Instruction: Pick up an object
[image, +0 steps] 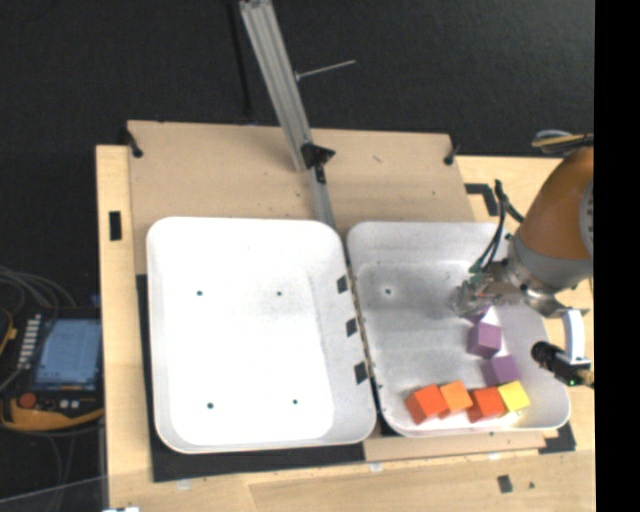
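Observation:
My gripper (477, 300) hangs over the middle right of the right bin (400, 270), under the orange band of the arm. A purple block (485, 338) lies just below it, close to the fingertips, but I cannot tell whether they touch it. A second purple block (499, 367) sits a little nearer the front. Along the bin's front wall stand an orange-red block (428, 402), an orange block (456, 396), a red block (487, 403) and a yellow block (514, 397).
The left bin (250, 330) lies beside the right one, with a metal divider strip between them. A slanted metal pole (285, 90) rises from the back of the bench. A blue-screened device (60, 360) sits off the bench at the left.

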